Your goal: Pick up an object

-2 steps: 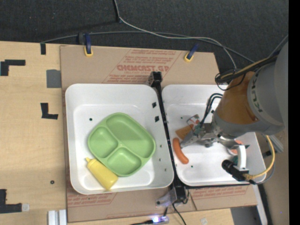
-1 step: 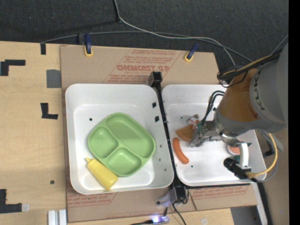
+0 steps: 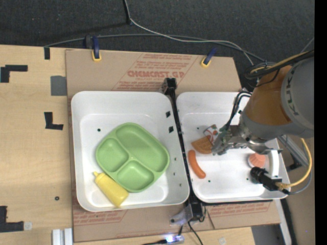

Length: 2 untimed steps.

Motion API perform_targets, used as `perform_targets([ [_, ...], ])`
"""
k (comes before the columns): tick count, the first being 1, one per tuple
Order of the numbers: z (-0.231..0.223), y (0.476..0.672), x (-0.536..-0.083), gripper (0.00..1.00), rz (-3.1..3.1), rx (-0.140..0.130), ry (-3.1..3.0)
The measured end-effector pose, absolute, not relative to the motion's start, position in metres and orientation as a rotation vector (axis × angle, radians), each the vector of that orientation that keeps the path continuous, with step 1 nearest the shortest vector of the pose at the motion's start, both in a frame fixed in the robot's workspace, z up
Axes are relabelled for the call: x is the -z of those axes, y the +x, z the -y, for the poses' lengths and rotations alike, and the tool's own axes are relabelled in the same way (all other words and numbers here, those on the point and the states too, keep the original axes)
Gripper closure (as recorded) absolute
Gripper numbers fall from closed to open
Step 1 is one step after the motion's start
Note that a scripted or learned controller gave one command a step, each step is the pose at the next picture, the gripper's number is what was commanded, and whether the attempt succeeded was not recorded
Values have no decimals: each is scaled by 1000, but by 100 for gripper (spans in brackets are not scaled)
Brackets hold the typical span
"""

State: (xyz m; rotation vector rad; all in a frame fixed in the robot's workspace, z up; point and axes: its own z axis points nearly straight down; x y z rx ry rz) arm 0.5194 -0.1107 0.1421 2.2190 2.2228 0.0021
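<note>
Broadly, the scene is set on a sheet of brown cardboard [image 3: 153, 73] clamped over the bench, bearing two shallow white bins side by side. The left white bin [image 3: 82, 137] holds a light green plastic plate with three compartments [image 3: 133, 156], tilted on the bin floor, and a yellow plastic squeeze bottle [image 3: 110, 189] lying on its side just beside the plate's lower left edge. The right white bin [image 3: 225, 190] holds the smaller pieces, and the grey arm with its orange band [image 3: 268, 106] reaches into it from the right.

The two-finger gripper [image 3: 219, 143] is low over the upper middle of this bin, right at a brown, flat, wedge-like object [image 3: 203, 146], with a small reddish and white piece [image 3: 210, 131] just above it. Whether the gripper touches the brown piece cannot be told, and its state cannot be made out either, since it is small and blurred here.

An orange-red sausage-shaped toy [image 3: 197, 164] lies slantwise just below the brown piece, apart from the gripper. A pinkish round item [image 3: 258, 160] sits near the bin's right wall, partly hidden by the arm's hardware.

Judging by this, the task is at the reach-and-grasp step: the arm is down at a candidate, most likely the brown piece, yet nothing is seen lifted. A firm grip and the lift are left to do.
</note>
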Motion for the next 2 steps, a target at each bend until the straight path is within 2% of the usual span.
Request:
perform_targets([
  [2,104,514,-245,100,-2221,-3,2217],
])
